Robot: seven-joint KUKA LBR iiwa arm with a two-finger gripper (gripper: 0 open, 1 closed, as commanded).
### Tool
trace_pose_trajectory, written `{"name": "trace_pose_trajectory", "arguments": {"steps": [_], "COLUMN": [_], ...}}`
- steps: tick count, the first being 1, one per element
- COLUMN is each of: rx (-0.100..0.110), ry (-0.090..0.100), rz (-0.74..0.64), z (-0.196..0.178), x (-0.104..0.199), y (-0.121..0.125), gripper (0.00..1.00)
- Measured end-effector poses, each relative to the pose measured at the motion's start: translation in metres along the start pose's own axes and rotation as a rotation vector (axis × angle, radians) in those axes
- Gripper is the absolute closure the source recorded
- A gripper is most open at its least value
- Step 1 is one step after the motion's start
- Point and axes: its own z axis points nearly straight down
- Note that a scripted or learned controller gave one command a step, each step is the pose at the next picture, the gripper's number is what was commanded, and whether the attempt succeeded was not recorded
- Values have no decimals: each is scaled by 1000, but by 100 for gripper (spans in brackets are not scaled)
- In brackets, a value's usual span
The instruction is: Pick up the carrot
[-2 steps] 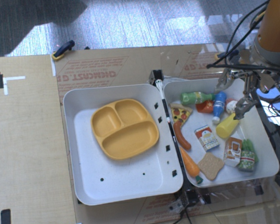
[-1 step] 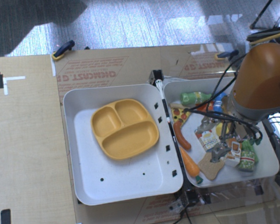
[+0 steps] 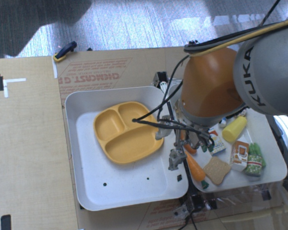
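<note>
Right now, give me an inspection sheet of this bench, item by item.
Surface: two white bins, left bin, right bin, on a cardboard-covered bench.
Job's things: carrot lies in the right bin near the divider, beside the bread slice.
Clutter: yellow divided plate in the left bin; yellow block, small cartons, green item.
Grippers: pincer low by the divider; opening unclear.
Cables: black cables trail across the plate.
Surroundings: grey floor beyond.

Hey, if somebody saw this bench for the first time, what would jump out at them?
The big grey arm with its orange band looms over the right bin. In the left bin lies a yellow divided plate. The carrot lies at the right bin's left edge, below the gripper, beside a bread slice.
</note>
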Motion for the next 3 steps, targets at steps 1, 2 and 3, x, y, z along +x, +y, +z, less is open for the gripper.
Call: {"name": "trace_pose_trajectory", "arguments": {"steps": [1, 2, 3], "rx": [1, 1, 0], "ry": [1, -11, 2], "rz": [106, 104, -276], "z": [99, 91, 33], "x": [-13, -16, -24], "y": [39, 40, 91], "gripper": [0, 100, 100]}}
